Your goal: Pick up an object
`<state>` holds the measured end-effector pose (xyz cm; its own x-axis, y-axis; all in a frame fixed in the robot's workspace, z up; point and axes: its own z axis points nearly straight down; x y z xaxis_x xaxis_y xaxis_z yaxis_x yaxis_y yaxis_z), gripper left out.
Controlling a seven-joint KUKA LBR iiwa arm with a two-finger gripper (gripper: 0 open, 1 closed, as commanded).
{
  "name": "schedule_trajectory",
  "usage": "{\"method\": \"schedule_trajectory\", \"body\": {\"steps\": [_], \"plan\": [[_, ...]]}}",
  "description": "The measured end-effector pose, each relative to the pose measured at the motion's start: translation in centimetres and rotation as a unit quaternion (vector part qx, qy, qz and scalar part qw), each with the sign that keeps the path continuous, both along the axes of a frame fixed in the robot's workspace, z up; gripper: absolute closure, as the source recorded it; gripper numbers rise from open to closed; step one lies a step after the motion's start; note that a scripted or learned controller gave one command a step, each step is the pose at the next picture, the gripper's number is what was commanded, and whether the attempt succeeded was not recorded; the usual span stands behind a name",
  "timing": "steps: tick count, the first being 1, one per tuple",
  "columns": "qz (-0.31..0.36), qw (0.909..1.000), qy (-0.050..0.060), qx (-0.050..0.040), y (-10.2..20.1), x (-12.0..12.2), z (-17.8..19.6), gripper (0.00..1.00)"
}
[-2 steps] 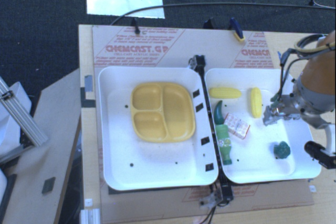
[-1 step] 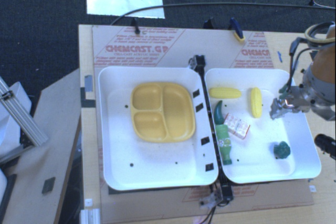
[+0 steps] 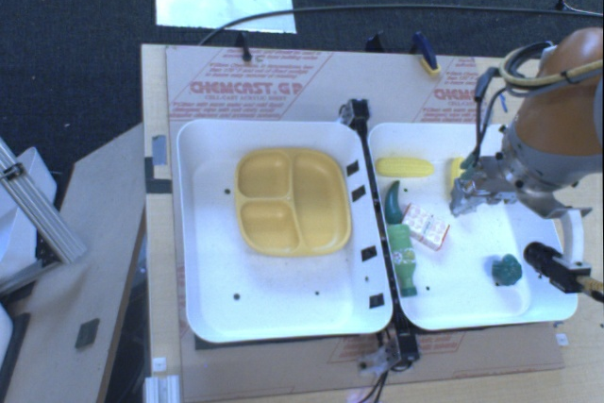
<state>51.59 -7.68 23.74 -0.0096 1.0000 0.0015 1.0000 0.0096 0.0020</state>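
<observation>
The arm's tool point(image 3: 469, 196) hovers low in the right bin point(image 3: 528, 307), near a yellow corn cob point(image 3: 405, 168) and a small patterned box point(image 3: 426, 226); its grip state cannot be told.

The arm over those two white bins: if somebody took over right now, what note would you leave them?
End effector: low over the right bin, nothing visibly held.
Right bin holds: yellow corn, green bottle, pink-white box, dark green pepper, teal piece, and a yellow item partly hidden by the arm.
Left bin: yellow divided plate.
Done: nothing lifted.
Left: grasp and lift one object.
</observation>
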Motion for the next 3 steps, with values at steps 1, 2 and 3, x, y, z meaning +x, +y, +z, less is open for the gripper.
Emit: {"method": "schedule_trajectory", "body": {"steps": [1, 2, 3], "plan": [[0.0, 1.0, 0.001, 0.0003, 5.4, 0.9, -1.0, 1.0], [0.0, 1.0, 0.001, 0.0003, 10.1, 0.5, -1.8, 1.0], [0.001, 1.0, 0.0, 0.0006, 15.9, 1.4, -0.9, 1.0]]}}
